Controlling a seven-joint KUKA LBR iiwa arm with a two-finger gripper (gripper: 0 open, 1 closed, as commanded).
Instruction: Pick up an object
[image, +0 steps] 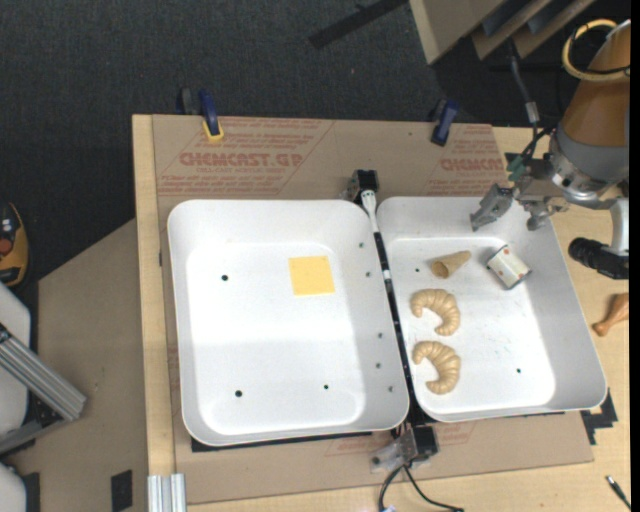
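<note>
Two grey fingers of the pincer (514, 207) stand spread wide over the far rim of the right bin (570, 330), with nothing between them. One finger (489, 210) hangs over the bin's far floor; the other sits nearer the far right corner, under the arm's wrist (585, 170) and its orange band (598, 100). Just near of the pincer, a small white cylinder with a dark end (507, 266) lies tilted on the bin floor, and to its left a small tan cone (450, 264) lies on its side, apart from it. Nearer still, two croissants lie one behind the other along the bin's left side: the far croissant (437, 309) and the near croissant (439, 364), close together, whether they touch I cannot tell. The right half of this bin's floor is bare from the cylinder down to the near rim, which gives open room there; the left wall runs close beside the croissants. Both bins meet along a dark seam (385, 290) at the middle. In the left bin (185, 330) a flat yellow square (311, 275) lies alone toward the far right of its floor, well clear of every wall. Beneath both bins a brown board (150, 200) covers the worktop, held at its far edge by two blue clamps, the left clamp (207, 110) and the right clamp (444, 122). A black cable (420, 485) trails off the near edge.
</note>
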